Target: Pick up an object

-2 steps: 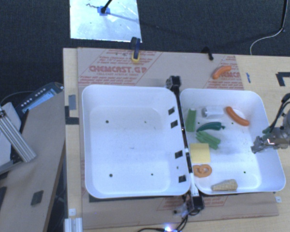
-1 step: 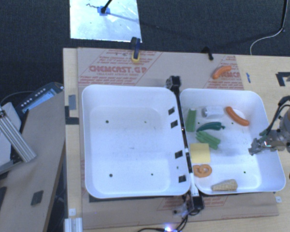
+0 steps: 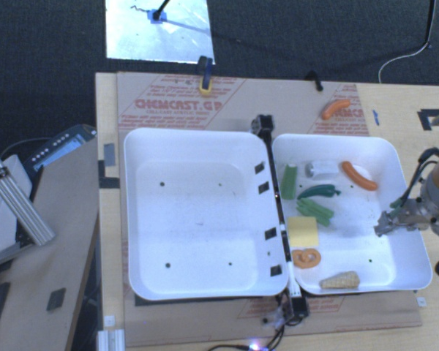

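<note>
Tan wedge-shaped piece [image 3: 340,279] lies nearest camera in right white bin [image 3: 406,269]. End effector [image 3: 386,225] hovers at bin's right side, fingers' state unreadable. Orange sausage-shaped toy [image 3: 358,175] lies up-left of it, long axis diagonal.

Wooden bench [image 3: 395,104] with two white bins [image 3: 197,152], a printed sheet [image 3: 177,102], an orange sausage [image 3: 336,109].

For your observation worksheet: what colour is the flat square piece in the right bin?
Pale yellow square piece, seen best in the camera view.
</note>
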Controlling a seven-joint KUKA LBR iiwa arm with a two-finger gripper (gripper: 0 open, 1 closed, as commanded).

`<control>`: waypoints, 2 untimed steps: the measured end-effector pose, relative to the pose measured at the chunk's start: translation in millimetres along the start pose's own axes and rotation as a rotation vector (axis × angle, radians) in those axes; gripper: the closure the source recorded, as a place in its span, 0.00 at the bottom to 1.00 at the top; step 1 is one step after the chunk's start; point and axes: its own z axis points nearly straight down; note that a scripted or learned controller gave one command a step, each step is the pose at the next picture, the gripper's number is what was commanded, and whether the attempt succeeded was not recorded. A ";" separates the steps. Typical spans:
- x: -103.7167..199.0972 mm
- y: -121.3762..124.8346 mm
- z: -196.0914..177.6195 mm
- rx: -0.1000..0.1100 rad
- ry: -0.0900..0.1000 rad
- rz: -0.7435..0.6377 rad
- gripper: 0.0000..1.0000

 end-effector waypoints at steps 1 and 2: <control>24.6 -0.2 68.2 0.000 0.001 -0.003 1.00; -2.2 1.0 -1.4 -0.007 -0.004 0.002 1.00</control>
